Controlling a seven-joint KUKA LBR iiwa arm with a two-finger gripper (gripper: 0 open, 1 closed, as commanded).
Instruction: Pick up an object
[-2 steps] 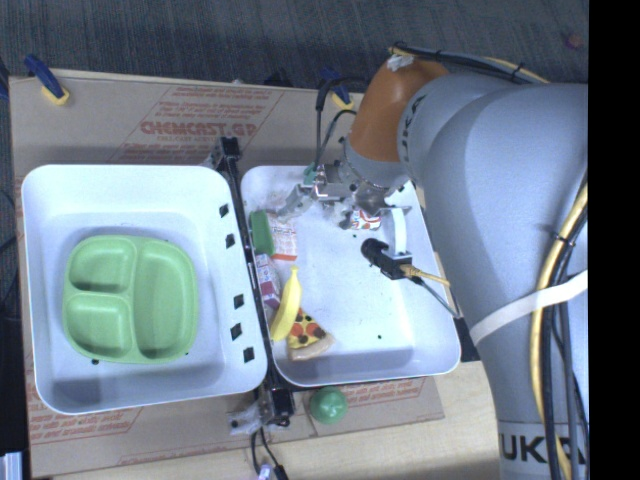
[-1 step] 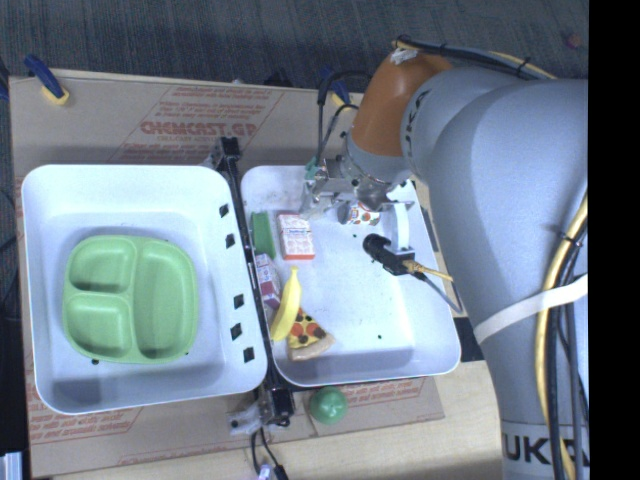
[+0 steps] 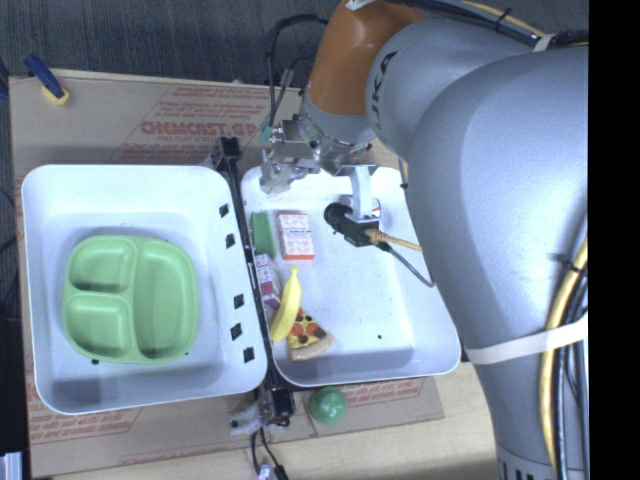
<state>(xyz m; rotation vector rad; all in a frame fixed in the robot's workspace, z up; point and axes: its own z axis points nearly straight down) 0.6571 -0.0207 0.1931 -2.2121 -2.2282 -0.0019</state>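
My gripper (image 3: 276,176) hangs over the far left corner of the right bin (image 3: 400,318), above and just behind the objects. Nothing shows between its tips. Below it lie a small green block (image 3: 262,233) and a red-and-white box (image 3: 295,236). Further forward along the left wall are a pinkish packet (image 3: 267,278), a yellow banana (image 3: 288,306) and a toy pizza slice (image 3: 309,337).
The left bin (image 3: 50,208) holds a green divided plate (image 3: 130,296). A green ball (image 3: 327,404) sits outside the bins on the cardboard at the front. A blue clip (image 3: 45,78) lies at the far left corner of the bench. The grey arm covers the right side.
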